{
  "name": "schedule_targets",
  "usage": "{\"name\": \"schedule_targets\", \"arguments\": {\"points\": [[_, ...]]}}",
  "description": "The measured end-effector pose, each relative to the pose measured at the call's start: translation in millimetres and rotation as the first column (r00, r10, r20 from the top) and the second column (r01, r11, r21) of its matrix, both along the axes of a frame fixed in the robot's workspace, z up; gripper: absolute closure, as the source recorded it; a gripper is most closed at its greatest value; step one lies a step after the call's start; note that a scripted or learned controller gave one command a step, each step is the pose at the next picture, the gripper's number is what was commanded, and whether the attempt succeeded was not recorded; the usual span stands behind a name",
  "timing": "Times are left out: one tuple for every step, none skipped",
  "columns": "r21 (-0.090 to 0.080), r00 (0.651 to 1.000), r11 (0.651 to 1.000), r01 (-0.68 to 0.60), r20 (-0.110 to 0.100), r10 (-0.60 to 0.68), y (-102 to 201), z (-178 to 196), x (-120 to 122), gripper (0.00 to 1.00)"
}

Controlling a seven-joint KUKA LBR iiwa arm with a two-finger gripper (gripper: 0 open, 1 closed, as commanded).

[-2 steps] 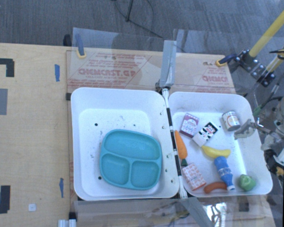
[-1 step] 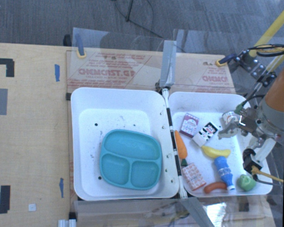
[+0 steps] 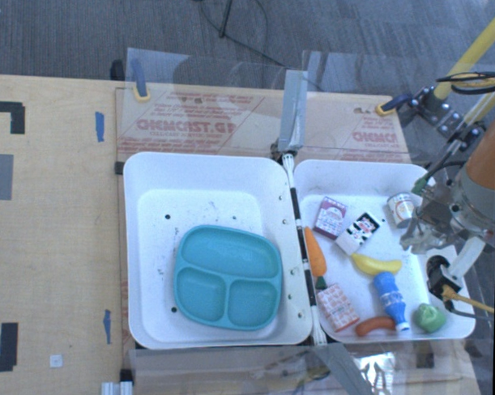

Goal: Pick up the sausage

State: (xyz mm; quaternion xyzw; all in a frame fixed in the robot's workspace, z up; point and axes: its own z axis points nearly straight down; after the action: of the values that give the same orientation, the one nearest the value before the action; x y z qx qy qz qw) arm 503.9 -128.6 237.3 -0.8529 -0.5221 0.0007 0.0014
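The sausage (image 3: 376,325), short and reddish-brown, lies at the front edge of the right bin (image 3: 345,181), between a patterned pink box (image 3: 338,307) and a blue bottle (image 3: 390,299). My gripper (image 3: 421,239) hangs over the right side of that bin, above and to the right of a yellow banana (image 3: 375,263). It is well behind the sausage and apart from it. The fingers stand open with nothing between them.
The right bin also holds an orange carrot (image 3: 314,253), a purple carton (image 3: 331,217), a black-and-white carton (image 3: 359,231), a small can (image 3: 401,208) and a green fruit (image 3: 428,317). A teal divided plate (image 3: 227,277) lies in the left bin (image 3: 149,230).
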Motion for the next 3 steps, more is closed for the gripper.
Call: {"name": "schedule_targets", "arguments": {"points": [[-0.010,0.996,0.996,0.086,0.023,-0.086,-23.2,-118.1,-20.1,1.00],[-0.006,0.918,0.920,0.393,0.053,-0.392,-4.0,-131.4,-14.5,1.00],[-0.004,0.968,0.969,0.246,0.054,-0.246,-17.2,-131.5,-10.8,1.00]]}}
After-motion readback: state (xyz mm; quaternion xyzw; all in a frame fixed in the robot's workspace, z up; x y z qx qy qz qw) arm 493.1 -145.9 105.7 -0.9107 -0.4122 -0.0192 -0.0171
